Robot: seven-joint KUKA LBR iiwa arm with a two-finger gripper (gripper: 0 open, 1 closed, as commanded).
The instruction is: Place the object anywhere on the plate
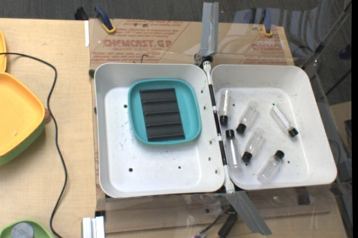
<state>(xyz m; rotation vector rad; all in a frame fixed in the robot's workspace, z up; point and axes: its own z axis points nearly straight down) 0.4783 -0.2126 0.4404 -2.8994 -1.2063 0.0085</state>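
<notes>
1. We see 2 shallow white bins side by side on the worktop (50,175), the left bin (112,175) and the right bin (313,119), their inner edges touching along a central seam.
2. In the left bin lies a teal plate (137,119), a rounded square with a raised rim, set toward the bin's upper middle. A dark ribbed insert (162,114) with 4 ridges covers its centre.
3. The right bin holds the objects: 6 clear tubes with black caps. They look see-through and glassy, each short and slim, closed at one end by a small dark cap.
4. One tube (224,105) lies close along the seam, cap pointing down. Another (232,150) lies below it, also beside the seam.
5. A third tube (248,117) and a fourth (253,146) lie tilted near the bin's middle.
6. A fifth tube (283,120) lies slanted at the right, and a sixth (271,166) rests near the lower edge.
7. All tubes are well apart from the plate.
8. We cannot tell the state of the gripper.
9. Yellow dishes (17,119) sit at the left edge, with a black cable (56,119) running beside them.
</notes>
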